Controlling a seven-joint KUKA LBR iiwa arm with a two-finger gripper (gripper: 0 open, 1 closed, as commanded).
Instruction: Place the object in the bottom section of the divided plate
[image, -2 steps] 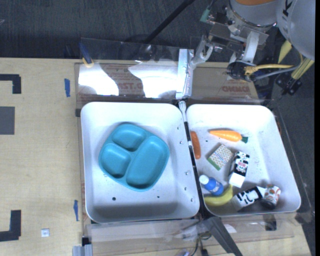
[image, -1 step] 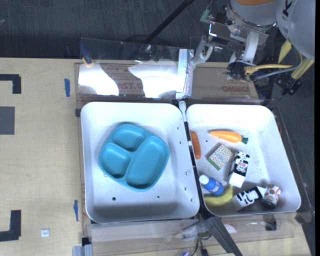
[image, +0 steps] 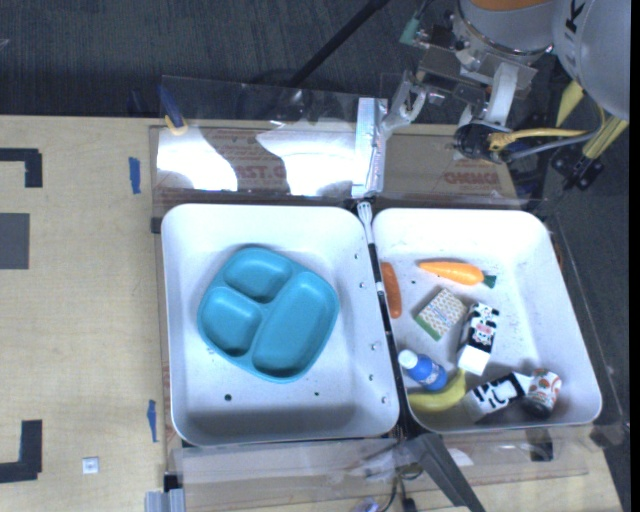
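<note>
- Left of the other bin, a shallow white bin (image: 200, 400) holds a blue divided plastic plate (image: 268, 311), its sections bare.
- Right of that plate, the second white bin (image: 560, 290) carries the loose things: an orange carrot (image: 452, 270), a small patterned packet (image: 441, 313), a black-and-white cow-print carton (image: 481, 328), a blue-capped bottle (image: 424, 371) and a yellow banana (image: 440, 396).
- Above that bin, beyond its far edge, the grey arm (image: 500, 30) hangs with its gripper (image: 405, 100) over the bench.
- Its top is cut off by the frame; whether it is open or closed cannot be told.
</note>
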